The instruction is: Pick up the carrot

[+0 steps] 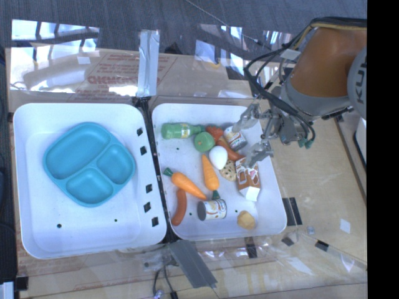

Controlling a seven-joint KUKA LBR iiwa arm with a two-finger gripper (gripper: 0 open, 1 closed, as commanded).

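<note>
Camera view. The carrot (pixel 187 185) lies in the right bin (pixel 269 208), in its lower-left quarter, flat on the floor. Its long axis runs diagonally: the green-stemmed top points to the upper left, toward the divider between the bins, and the tapered tip points to the lower right, ending just beside the small can (pixel 212 209). The body is bright orange, smooth and conical, with a short dark-green stub at the thick end.

A second carrot (pixel 211 172) lies just to its right, nearly upright in the frame, with its tip near the white egg (pixel 218 157). A reddish-orange sausage (pixel 179 207) lies below the first carrot, near the bin's left wall.

The right bin also holds a green bottle (pixel 177 131) along its upper edge, a green round fruit (pixel 204 142), a small jar (pixel 234 137), a cookie (pixel 228 171), a red-and-white carton (pixel 249 178) and a small potato (pixel 247 219) near the lower right corner.

The left bin (pixel 37 229) holds a blue divided plate (pixel 89 163), with three compartments, set left of centre.

The gripper (pixel 253 134) hangs over the upper right of the right bin, above the jar and carton, well apart from the carrot. Its fingers stand spread wide with nothing between them.
</note>
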